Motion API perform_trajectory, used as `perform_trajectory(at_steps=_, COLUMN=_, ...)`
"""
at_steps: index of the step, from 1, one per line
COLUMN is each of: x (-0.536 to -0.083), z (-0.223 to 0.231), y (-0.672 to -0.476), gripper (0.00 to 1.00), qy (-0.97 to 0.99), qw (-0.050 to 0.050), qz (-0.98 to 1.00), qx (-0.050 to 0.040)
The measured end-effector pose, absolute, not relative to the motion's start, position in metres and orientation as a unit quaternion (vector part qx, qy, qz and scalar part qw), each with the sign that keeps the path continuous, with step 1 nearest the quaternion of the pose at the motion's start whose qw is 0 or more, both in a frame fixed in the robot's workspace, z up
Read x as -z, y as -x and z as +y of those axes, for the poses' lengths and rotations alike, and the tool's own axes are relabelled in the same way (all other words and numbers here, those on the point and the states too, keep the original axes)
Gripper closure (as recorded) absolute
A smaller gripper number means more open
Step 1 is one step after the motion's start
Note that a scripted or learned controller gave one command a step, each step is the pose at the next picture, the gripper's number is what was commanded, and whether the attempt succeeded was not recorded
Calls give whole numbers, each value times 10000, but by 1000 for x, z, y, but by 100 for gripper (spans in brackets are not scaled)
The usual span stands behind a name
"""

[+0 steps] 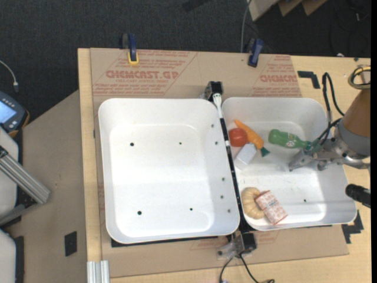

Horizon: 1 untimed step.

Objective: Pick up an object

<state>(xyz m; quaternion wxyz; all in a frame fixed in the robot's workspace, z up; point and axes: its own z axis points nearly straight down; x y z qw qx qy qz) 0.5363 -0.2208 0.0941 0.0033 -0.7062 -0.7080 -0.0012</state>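
Note:
The right bin (pixel 306 108) holds several objects. A green bottle (pixel 285 138) lies toward its back right. An orange carrot (pixel 251 134) and a red tomato (pixel 238 137) rest by the left wall, with a small white and blue piece (pixel 246 154) just in front of them. At the front lie a pale bread roll (pixel 250 203) and a red and white packet (pixel 271 207). My gripper (pixel 306 165) hangs low at the bin's right side, just in front of the green bottle. It is open, its fingers (pixel 293 165) spread, with nothing between them.
The left bin (pixel 159 170) sits beside the right one on a cardboard-covered bench. A black divider bar (pixel 225 149) runs between the bins. Blue clamps (pixel 254 52) grip the bench's back edge. Cables (pixel 327 93) trail near the arm at the right.

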Motion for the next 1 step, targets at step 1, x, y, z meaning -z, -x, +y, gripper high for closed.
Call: perform_trajectory(at_steps=1, x=-85, z=-219, y=-517, gripper=0, qy=7056, qw=25, qz=-7086, qx=30)
